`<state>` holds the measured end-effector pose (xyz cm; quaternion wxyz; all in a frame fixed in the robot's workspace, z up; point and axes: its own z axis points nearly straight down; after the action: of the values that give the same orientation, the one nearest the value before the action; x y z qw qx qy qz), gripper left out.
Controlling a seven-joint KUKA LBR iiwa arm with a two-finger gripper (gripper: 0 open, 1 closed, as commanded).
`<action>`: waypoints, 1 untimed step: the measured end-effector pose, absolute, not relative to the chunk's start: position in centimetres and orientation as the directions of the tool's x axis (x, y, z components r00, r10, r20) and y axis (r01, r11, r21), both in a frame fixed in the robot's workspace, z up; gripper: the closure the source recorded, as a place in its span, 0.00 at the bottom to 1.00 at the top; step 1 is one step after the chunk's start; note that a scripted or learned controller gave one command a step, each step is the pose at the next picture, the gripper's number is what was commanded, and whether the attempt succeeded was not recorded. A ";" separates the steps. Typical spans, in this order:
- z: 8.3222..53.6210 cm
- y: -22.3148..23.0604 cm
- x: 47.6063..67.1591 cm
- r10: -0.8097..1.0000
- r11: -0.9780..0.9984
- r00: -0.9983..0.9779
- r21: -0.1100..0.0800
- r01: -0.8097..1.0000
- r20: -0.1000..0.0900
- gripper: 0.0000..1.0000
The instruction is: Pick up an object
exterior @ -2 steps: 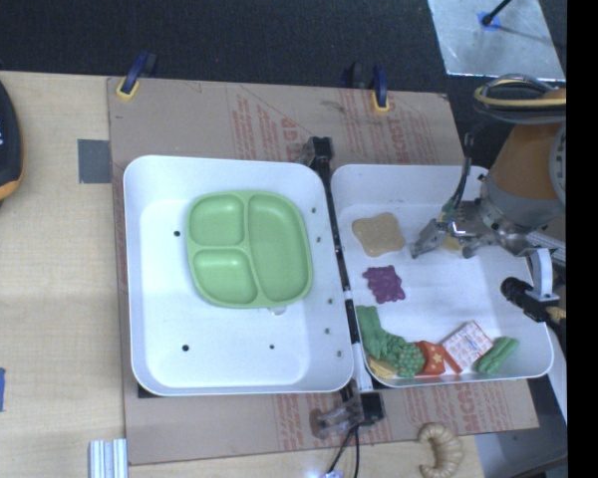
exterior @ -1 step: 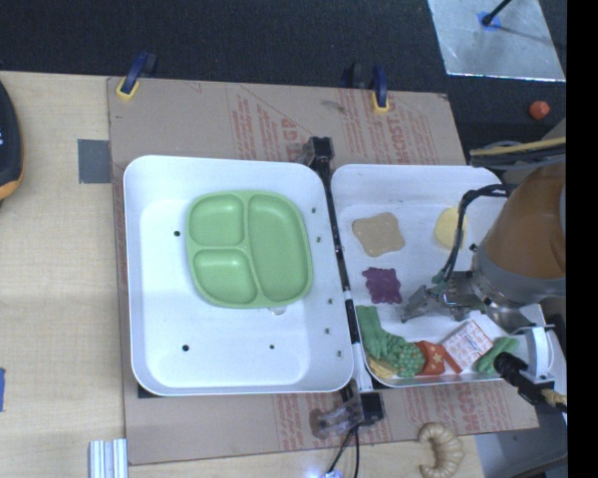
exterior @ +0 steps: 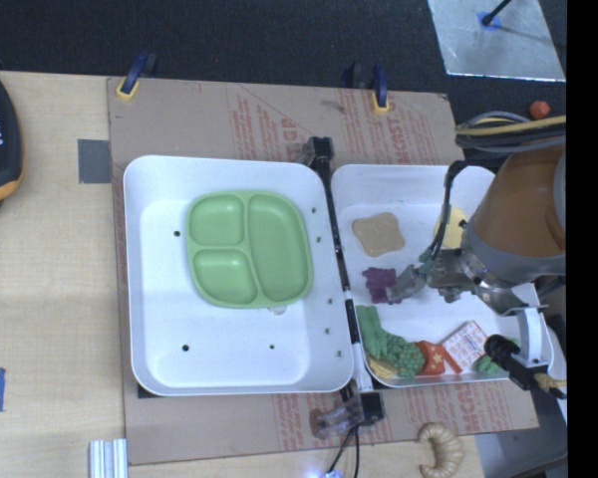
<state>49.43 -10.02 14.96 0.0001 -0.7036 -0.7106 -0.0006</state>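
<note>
End effector (exterior: 411,281) tips blurred beside purple object (exterior: 379,283).

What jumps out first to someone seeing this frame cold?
Probably the green divided plate, lying alone in the left bin. Next, the arm's orange band at the right edge, with the gripper low in the right bin beside a purple item. That bin's near end holds a clutter of green, red and yellow pieces, and a tan slab sits farther back.
</note>
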 end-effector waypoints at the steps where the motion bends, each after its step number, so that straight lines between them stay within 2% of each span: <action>1: 20.2 -16.6 53.9 1.000 0.001 -0.001 0.006 1.000 -0.005 0.00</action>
<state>53.93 -16.62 20.19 -0.0036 -0.7069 -0.7073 -0.0003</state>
